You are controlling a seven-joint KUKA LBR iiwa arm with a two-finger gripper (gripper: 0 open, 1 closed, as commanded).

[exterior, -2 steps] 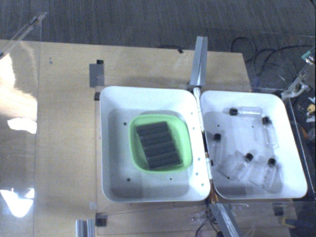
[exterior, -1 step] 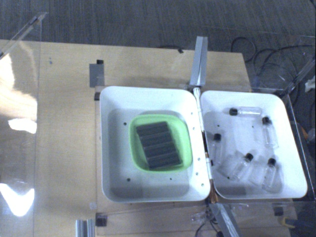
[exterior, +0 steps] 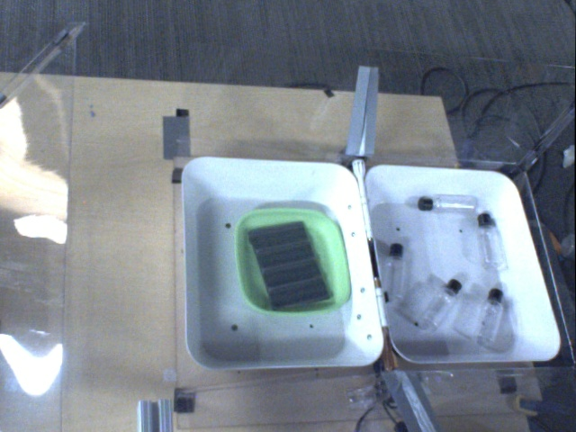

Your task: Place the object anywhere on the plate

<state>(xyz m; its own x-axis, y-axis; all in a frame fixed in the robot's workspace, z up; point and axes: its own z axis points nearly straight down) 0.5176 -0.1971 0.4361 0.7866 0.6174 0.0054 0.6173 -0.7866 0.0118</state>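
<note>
Seen from above at a slant: two shallow white bins side by side on a pale wooden tabletop (exterior: 108, 241). In the left bin (exterior: 202, 268), a green plate (exterior: 335, 241) with rounded corners, near the middle of the frame. On the plate, a dark grey ribbed block (exterior: 288, 265), lying flat and slightly askew, within the green rim on every side. In the right bin (exterior: 531, 268), a scatter of clear bottles with black caps, all lying down: one bottle (exterior: 453, 204) along the upper wall, another (exterior: 491, 244) toward the right wall, two more (exterior: 430, 302) (exterior: 481, 320) close together in the lower part, and a fifth black cap (exterior: 394, 250) near the left wall, its body too faint to trace. All bottles well apart from the plate, with the bins' adjoining walls between. Above the seam between the bins, a grey metal post (exterior: 364, 106). Dark cables (exterior: 486, 106) at the upper right, on grey carpet (exterior: 225, 16). Gripper state: impossible to tell.
</note>
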